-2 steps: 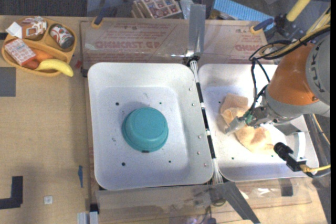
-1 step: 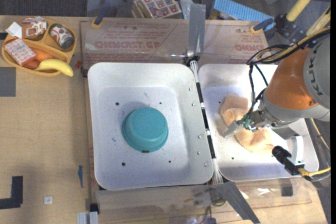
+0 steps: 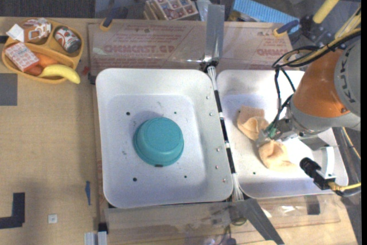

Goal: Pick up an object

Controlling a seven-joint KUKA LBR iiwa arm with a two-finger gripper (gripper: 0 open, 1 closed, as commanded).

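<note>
A teal bowl [image 3: 159, 141] lies upside down in the middle of the left bin [image 3: 114, 94]. A crumpled tan cloth [image 3: 261, 136] lies in the right bin [image 3: 235, 89], stretching from its middle toward the front. My gripper [image 3: 270, 133] is down on the cloth's middle, reaching in from the right below the orange band of the arm. The arm hides part of the cloth and the bin's right side.
A yellow tray [image 3: 17, 63] with a banana [image 3: 60, 72] and food items sits on the bench at the far left. Cardboard and boxes stand behind the bins. A metal divider [image 3: 213, 37] rises between the bins at the back.
</note>
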